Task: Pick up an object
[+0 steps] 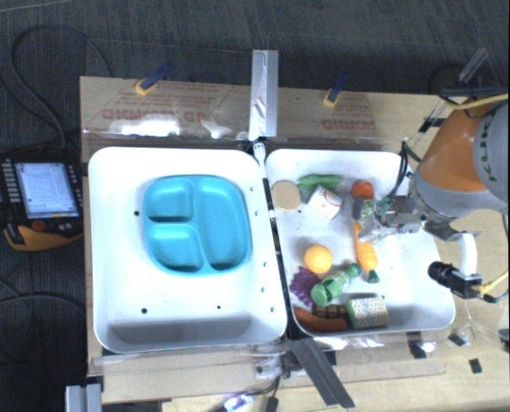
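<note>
Item: carrot-shaped orange toy (367, 255), lying in the right bin (427, 264), right of centre, pointed roughly toward the bin's near edge. It is judged the likeliest target, being the object nearest the hand.

Hand (377, 219): seen low over the right bin, just above the carrot's upper end, reaching in from the right below the orange band of the arm (461, 157). Nothing can be made out between its fingers; whether they are spread or closed cannot be told from this view.

Adjoining objects, right bin: red tomato-like piece (362, 190) just beyond the hand; small white carton (324, 202) and green leafy piece (320, 180) toward the far wall; tan round disc (284, 195) at the far-left corner; orange ball (318, 257) at centre; purple piece (303, 281), green bottle (333, 283), grey-speckled block (366, 310) and brown sausage-like piece (317, 319) crowded along the near side.

Left bin (118, 299): a blue divided tray (195, 222) is held at its centre.

Surface (392, 114): wooden, bearing both bins. A pendant with a lit screen (39, 197) lies off to the left.

Step in hand: judged to be the approach or descent onto an object, no lift being evident. The next move is judged to call for the fingers to be set either side of the carrot, clear of the tomato, then closed and raised.
</note>
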